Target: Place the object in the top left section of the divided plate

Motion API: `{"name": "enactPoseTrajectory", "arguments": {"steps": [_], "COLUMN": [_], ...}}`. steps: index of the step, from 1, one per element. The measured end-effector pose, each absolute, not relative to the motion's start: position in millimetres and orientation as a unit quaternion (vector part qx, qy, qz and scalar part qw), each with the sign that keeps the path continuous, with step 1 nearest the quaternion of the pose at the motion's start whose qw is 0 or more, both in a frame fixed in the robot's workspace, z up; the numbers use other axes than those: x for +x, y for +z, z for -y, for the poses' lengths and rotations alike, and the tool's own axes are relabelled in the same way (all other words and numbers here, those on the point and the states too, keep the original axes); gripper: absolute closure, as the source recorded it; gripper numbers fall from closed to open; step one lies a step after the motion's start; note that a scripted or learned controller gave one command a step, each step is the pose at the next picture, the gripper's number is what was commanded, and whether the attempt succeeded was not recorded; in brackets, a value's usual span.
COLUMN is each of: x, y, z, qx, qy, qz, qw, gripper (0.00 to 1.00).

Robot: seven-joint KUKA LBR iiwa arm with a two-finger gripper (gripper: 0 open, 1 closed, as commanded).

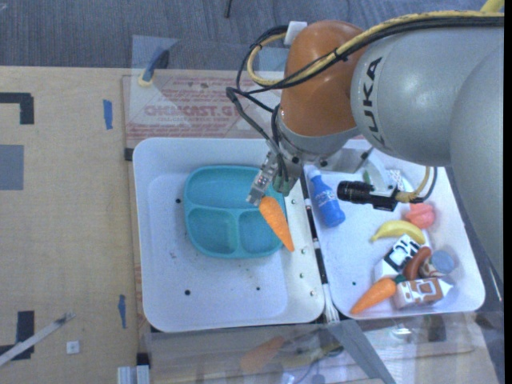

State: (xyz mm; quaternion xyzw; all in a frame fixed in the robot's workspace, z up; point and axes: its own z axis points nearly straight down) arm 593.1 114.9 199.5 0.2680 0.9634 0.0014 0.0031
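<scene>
A teal divided plate (194,214) lies in the left bin (160,278). It has one wide section at the back and two smaller ones at the front. My gripper (270,189) hangs over the plate's right rim, shut on the thick end of an orange toy carrot (278,222). The carrot slants down and to the right, its tip over the plate's front right edge near the wall between the bins. The arm hides the plate's back right corner.
The right bin (352,254) holds a blue bottle (326,200) near its left wall, a yellow banana (398,230), a pink toy (421,213), a second carrot (374,296) and several small toys (418,274) at the front right.
</scene>
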Motion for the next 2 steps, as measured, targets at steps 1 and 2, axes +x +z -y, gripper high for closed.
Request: {"name": "enactPoseTrajectory", "arguments": {"steps": [1, 2], "x": [593.0, 560.6], "y": [199.5, 174.8], "z": [-115.1, -107.9], "qx": [0.268, 0.302], "qy": [0.0012, 0.0004], "qz": [-0.964, -0.953], "qw": [0.003, 0.0], "gripper": [0.0, 0.0]}}
